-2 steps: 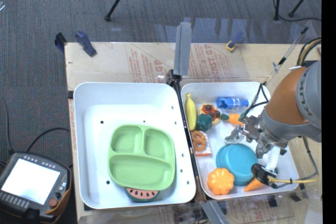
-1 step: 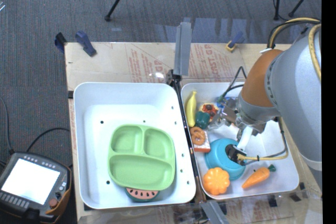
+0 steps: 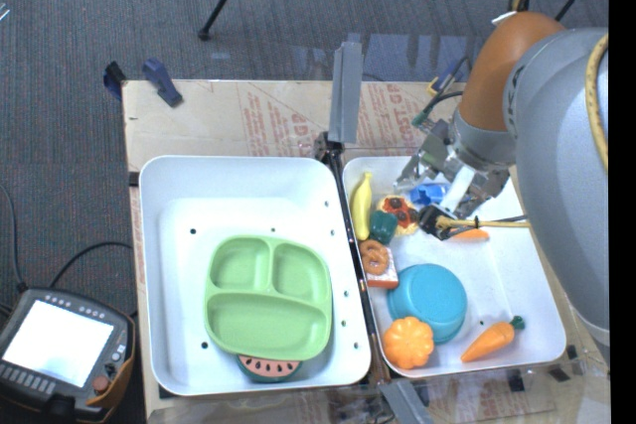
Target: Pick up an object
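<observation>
Gripper (image 3: 438, 186) hangs low over the far end of the right bin (image 3: 542, 308). You cannot tell from here how wide it is open, and you can see nothing held in it.

The thing closest to it is a small blue toy (image 3: 429, 195). It sits right under the gripper, partly hidden by it, so you can't make out its shape or which way it points. If you want that one, the move looks like a short drop straight down.

Just to the gripper's left is a red toy (image 3: 397, 210), touching or almost touching the blue one. Past that, further left, is a banana (image 3: 362, 204). It lies along the bin wall, with its long side running from far to near.

On the near side of the gripper, close by, lies a little carrot (image 3: 471, 234). Its long side runs left to right.

A blue bowl (image 3: 429, 301), a pumpkin (image 3: 409, 343) and a big carrot (image 3: 492, 340) are well apart from the gripper, at the near end.

The toys under the gripper are packed close, so you may bump one while going for the other.
</observation>
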Available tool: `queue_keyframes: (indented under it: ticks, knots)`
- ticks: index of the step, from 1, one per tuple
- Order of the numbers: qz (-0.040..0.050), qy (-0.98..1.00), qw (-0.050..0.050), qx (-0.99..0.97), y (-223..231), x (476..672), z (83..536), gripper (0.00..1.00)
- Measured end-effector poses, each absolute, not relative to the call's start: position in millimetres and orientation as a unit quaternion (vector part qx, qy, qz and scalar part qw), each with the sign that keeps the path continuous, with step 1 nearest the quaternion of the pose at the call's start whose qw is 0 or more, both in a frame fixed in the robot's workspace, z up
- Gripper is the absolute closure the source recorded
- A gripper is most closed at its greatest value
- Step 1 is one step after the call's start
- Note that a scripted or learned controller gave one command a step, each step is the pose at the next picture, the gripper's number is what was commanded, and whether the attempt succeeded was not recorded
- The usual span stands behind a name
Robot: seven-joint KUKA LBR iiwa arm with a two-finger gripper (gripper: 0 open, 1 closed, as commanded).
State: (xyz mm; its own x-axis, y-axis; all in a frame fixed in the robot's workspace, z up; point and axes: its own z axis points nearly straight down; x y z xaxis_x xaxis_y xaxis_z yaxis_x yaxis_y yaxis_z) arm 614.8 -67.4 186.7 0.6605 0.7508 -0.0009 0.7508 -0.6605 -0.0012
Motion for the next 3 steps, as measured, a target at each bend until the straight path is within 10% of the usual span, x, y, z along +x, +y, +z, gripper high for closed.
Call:
queue_keyframes:
  ticks: [1,2,3]
  knots:
    - [-0.0005,-0.271,0.001,-0.963,-107.5,634.9,92.3,0.00]
    - [-0.0071,-0.276,-0.001,-0.961,-104.2,640.9,105.0,1.00]
    - [-0.0010,-0.328,0.000,-0.945,-53.4,628.2,227.9,1.00]
